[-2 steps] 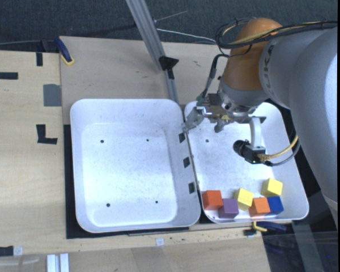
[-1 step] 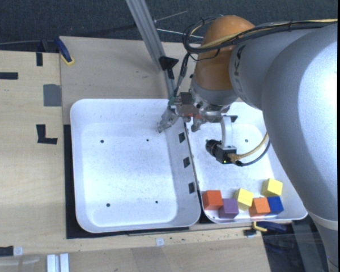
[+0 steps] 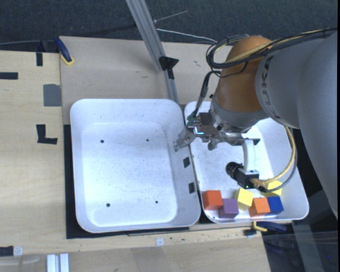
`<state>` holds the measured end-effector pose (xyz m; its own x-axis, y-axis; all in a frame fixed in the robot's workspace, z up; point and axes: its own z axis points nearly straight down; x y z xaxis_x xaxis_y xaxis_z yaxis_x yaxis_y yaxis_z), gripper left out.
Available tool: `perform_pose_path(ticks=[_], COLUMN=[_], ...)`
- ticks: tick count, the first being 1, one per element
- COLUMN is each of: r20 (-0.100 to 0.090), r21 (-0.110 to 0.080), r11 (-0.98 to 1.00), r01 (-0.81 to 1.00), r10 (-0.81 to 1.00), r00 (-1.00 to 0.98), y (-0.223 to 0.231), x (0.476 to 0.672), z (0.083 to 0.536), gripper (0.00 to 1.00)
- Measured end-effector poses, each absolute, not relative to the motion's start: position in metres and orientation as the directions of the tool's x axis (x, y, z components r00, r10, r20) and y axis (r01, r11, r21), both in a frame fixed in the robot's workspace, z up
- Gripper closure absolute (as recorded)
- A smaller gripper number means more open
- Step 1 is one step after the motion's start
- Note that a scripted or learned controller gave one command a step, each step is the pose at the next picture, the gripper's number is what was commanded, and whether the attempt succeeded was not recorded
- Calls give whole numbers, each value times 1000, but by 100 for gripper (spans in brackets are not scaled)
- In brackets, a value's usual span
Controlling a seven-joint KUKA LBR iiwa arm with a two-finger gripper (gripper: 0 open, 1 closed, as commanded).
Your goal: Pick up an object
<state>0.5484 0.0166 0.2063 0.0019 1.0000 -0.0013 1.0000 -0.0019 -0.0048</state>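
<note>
Item 1. My gripper [image 3: 206,134]: over the block bin [image 3: 270,146], above that bin's wall shared with the second bin [image 3: 124,163], towards the far end of it. Open or closed: I cannot tell, since my own wrist covers it. Nothing is seen held.

Item 2. Orange block [image 3: 212,199]: on the block bin's floor, in the near corner on the side of the shared wall.

Item 3. Purple block [image 3: 230,207]: touching the orange block, against the block bin's near wall.

Item 4. Yellow block [image 3: 245,198]: just beside the purple block, a little farther from the near wall.

Item 5. Second orange block [image 3: 260,206]: touching the yellow block, by the near wall.

Item 6. Blue block [image 3: 275,204]: touching the second orange block, towards the block bin's other near corner.

Item 7. Second bin: white, shallow, side by side with the block bin.

Item 8. Counter [image 3: 22,152]: pale, under both bins, with dark tape marks well away from the block bin.
</note>
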Motion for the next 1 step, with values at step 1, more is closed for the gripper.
perform_pose_path(ticks=[1], r20=[2], r21=[-6], r11=[9], r01=[1000], r10=[1000], r00=[-9], y=[99], x=[524], z=[191], gripper=[0])
